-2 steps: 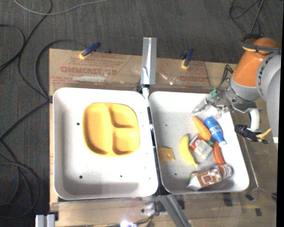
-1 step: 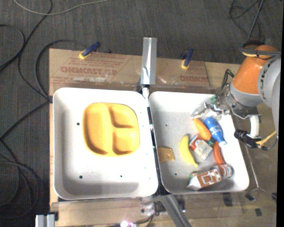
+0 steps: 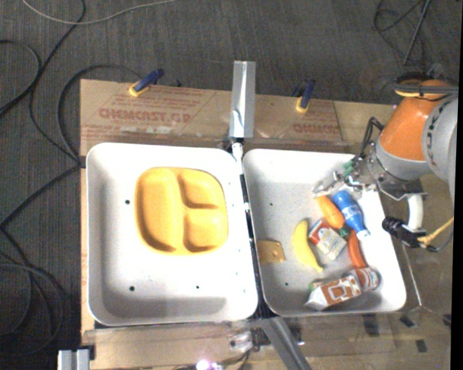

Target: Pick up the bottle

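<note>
Progress: early, by the look of it. Bottle lies in the right bin, not lifted, nothing seen pinched. Reach looks about done; grasp + lift left.

Bottle: blue body, white cap end toward the bin's lower right, lying on its side, tilted diagonally, in the upper-right part of the right bin. Touching or just beside an orange carrot-like piece on its left.

Gripper: at the upper-right of the right bin, under the orange wrist band. Metal parts are small + blurred, so can't tell spread vs pressed together.

Bottle vs gripper: bottle sits just below the gripper tip in the view, near it. Contact or clear gap can't be told from this slant.

Clutter nr bottle: banana, small red/white packet, red-orange long item, carton lying at the bin's lower edge, tan flat piece. Tight pile, so a wrong-item grab seems a risk.

Left bin: holds a yellow divided tray, well apart from the action.

Next, as a guess: line up over the bottle's blue body, come down, close, lift.
</note>
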`<state>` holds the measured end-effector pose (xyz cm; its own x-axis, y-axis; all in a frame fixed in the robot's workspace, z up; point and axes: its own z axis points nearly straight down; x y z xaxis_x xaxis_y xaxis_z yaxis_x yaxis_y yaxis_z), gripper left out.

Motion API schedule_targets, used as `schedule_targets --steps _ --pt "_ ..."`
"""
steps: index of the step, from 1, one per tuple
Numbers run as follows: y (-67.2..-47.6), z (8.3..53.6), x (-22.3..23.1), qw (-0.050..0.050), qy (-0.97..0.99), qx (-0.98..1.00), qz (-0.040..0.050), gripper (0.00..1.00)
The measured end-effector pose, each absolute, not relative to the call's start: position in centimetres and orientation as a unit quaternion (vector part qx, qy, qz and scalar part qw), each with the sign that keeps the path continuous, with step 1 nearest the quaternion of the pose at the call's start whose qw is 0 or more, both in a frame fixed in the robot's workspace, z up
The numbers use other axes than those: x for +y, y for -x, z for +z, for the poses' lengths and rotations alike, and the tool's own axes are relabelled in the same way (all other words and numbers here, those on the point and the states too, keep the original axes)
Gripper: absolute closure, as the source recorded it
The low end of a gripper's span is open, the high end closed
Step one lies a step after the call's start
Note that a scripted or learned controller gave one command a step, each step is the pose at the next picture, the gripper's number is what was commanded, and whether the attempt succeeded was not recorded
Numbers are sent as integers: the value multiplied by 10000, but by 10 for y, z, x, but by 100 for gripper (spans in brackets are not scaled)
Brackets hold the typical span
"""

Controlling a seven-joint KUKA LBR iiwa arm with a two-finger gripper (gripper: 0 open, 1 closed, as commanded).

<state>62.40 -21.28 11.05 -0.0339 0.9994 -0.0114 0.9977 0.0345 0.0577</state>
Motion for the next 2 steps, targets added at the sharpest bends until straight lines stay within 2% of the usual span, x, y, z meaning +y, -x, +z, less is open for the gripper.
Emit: schedule_targets --steps 1,2 --pt "-619 110 -214 246 -6747 7376 149 0" --pt "-625 109 -214 180 -6749 7376 143 0"
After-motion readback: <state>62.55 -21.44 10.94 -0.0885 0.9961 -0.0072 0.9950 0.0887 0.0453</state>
